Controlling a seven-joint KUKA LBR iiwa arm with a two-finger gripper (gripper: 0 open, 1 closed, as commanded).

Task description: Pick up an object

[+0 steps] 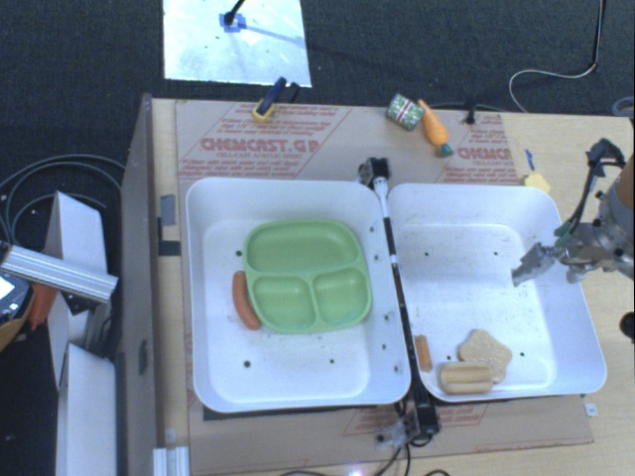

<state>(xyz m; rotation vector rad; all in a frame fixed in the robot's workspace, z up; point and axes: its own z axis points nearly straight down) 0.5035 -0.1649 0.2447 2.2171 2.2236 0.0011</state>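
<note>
Bins sit side by side on a bench topped with printed cardboard (298, 137), the left bin (213, 365) carrying a green three-compartment plate (308, 274) near its middle, with a toy hot dog sausage (244, 299) lying just beside the plate's left edge. Along the right bin's (571, 370) front edge rest three toy foods: a small orange sausage-like piece (424, 352) by the front-left corner, a tan bread stick (464, 376) close to it, and a slice of toast (485, 351) touching the stick from behind. None of these is held. The grey arm's gripper (528, 266) hangs over the right bin's right side, well apart from the food items, with nothing seen between its fingers; whether they are spread or closed cannot be told from this angle. Beyond the bins, at the bench's back edge, lie a toy carrot (434, 127) beside a small green can (404, 111), and a yellow-and-black clip-like tool (273, 100) toward the back-left.
</note>
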